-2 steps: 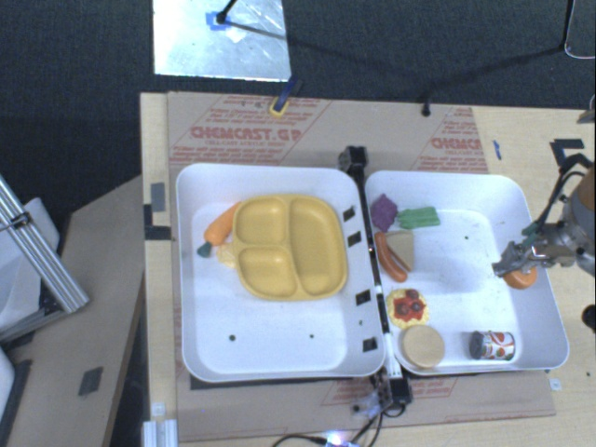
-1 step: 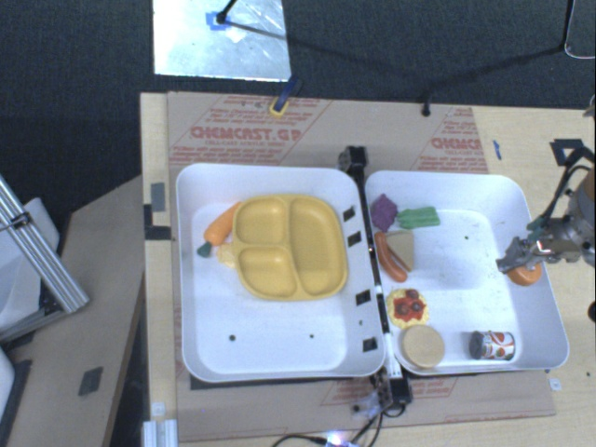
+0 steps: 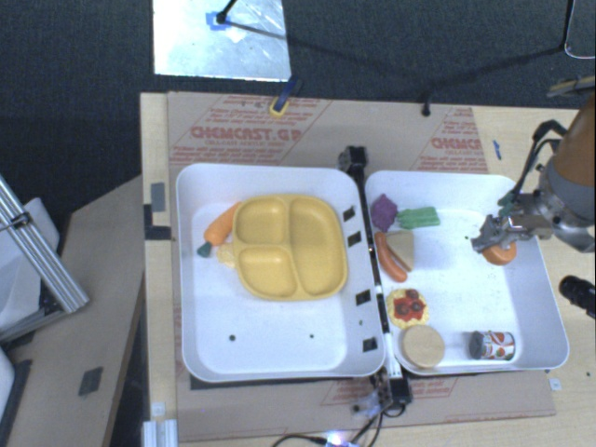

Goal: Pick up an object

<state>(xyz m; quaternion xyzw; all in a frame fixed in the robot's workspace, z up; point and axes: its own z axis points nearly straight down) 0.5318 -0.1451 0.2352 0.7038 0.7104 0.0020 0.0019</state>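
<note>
The worktop point(image 3: 121, 240) is pale wood, with a sheet of printed cardboard point(image 3: 251, 130) laid across it; taking the yellow divided plate point(image 3: 284, 248) as my marker, everything else sits around it; the left bin point(image 3: 270, 347) carries that plate near its middle, and the right bin point(image 3: 535, 315) lies just beside it to the plate's right, the two meeting along a dark clipped seam point(image 3: 365, 250). The arm point(image 3: 575, 180) comes in well to the right of the plate, over the right bin's far edge; its gripper point(image 3: 501, 233) hangs low there, directly above a small orange object point(image 3: 501, 253) at the bin's right side; the object peeks out beneath the metal tips, and I cannot tell whether the fingers are spread, pressed together or pinching it. A foil-like square point(image 3: 222, 24) lies on the dark floor well above the plate. Touching the plate's left rim is an orange toy carrot point(image 3: 220, 224) with a green top. Right of the plate, just past the seam, sit a purple piece point(image 3: 384, 212), a green block point(image 3: 418, 217), a tan wedge point(image 3: 401, 246) and a red-orange hot dog point(image 3: 391, 259), bunched together; below them a small pizza-like disc point(image 3: 408, 306), then a tan round cookie point(image 3: 423, 346); further right along the bin's near wall lies a little can point(image 3: 493, 345) on its side.
</note>
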